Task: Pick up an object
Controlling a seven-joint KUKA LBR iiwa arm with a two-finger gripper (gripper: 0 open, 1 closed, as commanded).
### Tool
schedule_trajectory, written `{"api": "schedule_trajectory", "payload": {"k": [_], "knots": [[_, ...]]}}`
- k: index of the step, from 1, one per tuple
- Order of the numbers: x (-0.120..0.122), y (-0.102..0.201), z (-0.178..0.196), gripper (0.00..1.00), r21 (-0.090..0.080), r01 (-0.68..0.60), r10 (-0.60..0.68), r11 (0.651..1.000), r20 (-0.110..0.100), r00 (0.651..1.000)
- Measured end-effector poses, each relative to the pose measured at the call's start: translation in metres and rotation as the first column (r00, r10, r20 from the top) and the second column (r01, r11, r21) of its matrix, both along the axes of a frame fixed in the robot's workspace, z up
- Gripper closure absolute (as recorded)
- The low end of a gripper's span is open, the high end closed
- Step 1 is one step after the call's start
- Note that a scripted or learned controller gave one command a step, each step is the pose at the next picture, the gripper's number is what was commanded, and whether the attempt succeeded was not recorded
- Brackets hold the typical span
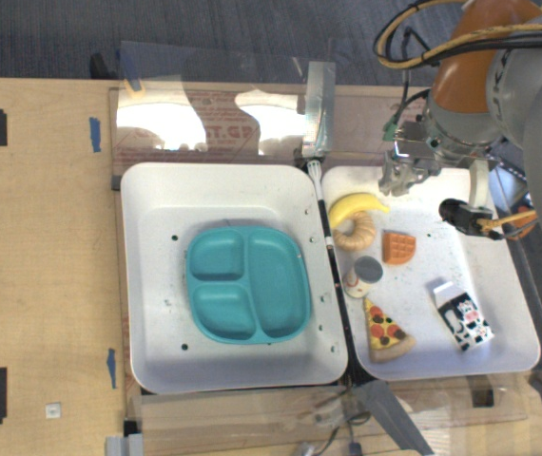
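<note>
The left bin (pixel 147 255) holds a teal divided tray (pixel 248 285). In the right bin (pixel 513 350) lie a banana (pixel 357 203), a bagel (pixel 355 231), a waffle (pixel 398 248), a pizza slice (pixel 386 333) and a small carton (pixel 463 317) with a cow print; no writing is readable. The pincer (pixel 402 177) hangs over that bin's far edge, just beside the banana, nothing seen between its tips; open or clenched cannot be told

Bright, even overhead light w/ strong glare on clear panel (pixel 190 122) left of gripper (pixel 399 180) (washed white); soft shadows, slight blur.
</note>
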State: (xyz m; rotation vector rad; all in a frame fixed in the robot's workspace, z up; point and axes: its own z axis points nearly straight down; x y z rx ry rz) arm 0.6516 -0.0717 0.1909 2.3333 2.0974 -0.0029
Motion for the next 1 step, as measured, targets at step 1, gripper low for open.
{"api": "schedule_trajectory", "payload": {"k": [1], "knots": [[-0.0002,0.0006,-0.0006,0.00,0.000,0.000,0.000,1.000,-0.002,1.000]]}}
